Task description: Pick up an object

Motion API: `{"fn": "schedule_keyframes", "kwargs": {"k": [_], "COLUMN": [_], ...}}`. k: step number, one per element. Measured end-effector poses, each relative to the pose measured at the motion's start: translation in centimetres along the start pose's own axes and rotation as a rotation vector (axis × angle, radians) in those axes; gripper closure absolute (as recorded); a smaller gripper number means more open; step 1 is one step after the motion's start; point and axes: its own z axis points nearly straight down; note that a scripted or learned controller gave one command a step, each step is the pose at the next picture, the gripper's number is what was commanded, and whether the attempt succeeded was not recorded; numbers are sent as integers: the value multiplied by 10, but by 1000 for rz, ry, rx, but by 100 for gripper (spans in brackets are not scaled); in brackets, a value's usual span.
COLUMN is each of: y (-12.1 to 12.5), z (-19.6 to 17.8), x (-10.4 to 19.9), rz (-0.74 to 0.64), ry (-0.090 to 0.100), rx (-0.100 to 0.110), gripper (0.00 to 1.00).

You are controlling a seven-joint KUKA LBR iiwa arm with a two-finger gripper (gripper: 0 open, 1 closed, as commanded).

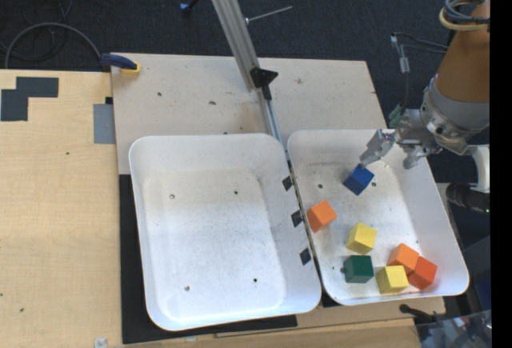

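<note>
**Open gripper over the right bin, blue cube just below it**

Camera view: the gripper (pixel 394 151) hangs above the upper part of the right bin (pixel 448 218), its two fingers spread apart with nothing between them. A blue cube (pixel 359 178) lies tilted just below and left of the fingertips. Farther down the bin sit an orange cube (pixel 322 215), a yellow cube (pixel 362 238), a green cube (pixel 358 268) and a cluster of yellow and orange blocks (pixel 406 268). The left bin (pixel 144 178) lies beside it.
</note>
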Motion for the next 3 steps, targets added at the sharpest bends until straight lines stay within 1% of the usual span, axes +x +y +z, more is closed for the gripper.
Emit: {"fn": "schedule_keyframes", "kwargs": {"k": [1,2,3], "y": [-38,81,82], "z": [-117,-52,-32], "x": [-23,33,8], "rz": [-2,-8,-2], "ry": [-3,1,-2], "rx": [-9,2,2], "gripper": [0,0,0]}}
